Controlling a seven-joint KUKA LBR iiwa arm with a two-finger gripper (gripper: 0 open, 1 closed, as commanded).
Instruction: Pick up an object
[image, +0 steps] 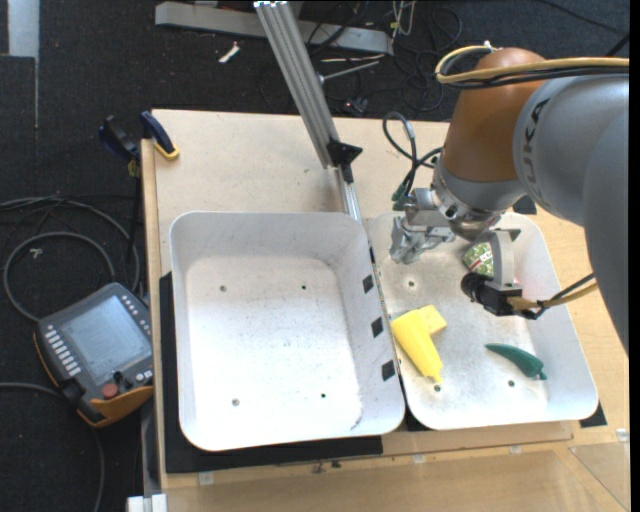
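Two shallow white bins sit side by side on the pale wooden bench (250, 165). The left bin (190, 240) is the larger in view. The right bin (565, 400) holds every loose thing that could be picked up.

Three such things lie in the right bin. A yellow wedge (418, 340) rests near the bin's left wall, just beside the divide between the bins, with its narrow end pointing toward the front edge. A dark green piece (515, 358), slim and slightly curved, lies flat toward the front right, well apart from the wedge. A small green-and-white item (482, 258) sits in the rear half of the bin and is partly covered by the robot's own hardware.

The arm (540, 110), grey with an orange band, comes in from the right and bends down over the rear of the right bin. Its pincer (410, 248) hangs low over the bin's rear left corner, close to the wall shared with the left bin. It is apart from the yellow wedge, which lies nearer the front, and the green-and-white item is near its right side. Whether the pincer is apart or together cannot be told from this angle.

An aluminium rail (305, 95) slants down from the top of the view to the back of the bins. A blue and yellow clamp (150, 135) grips the bench's rear left corner. A handheld controller (95, 345) with a grey screen lies on the dark floor to the left.
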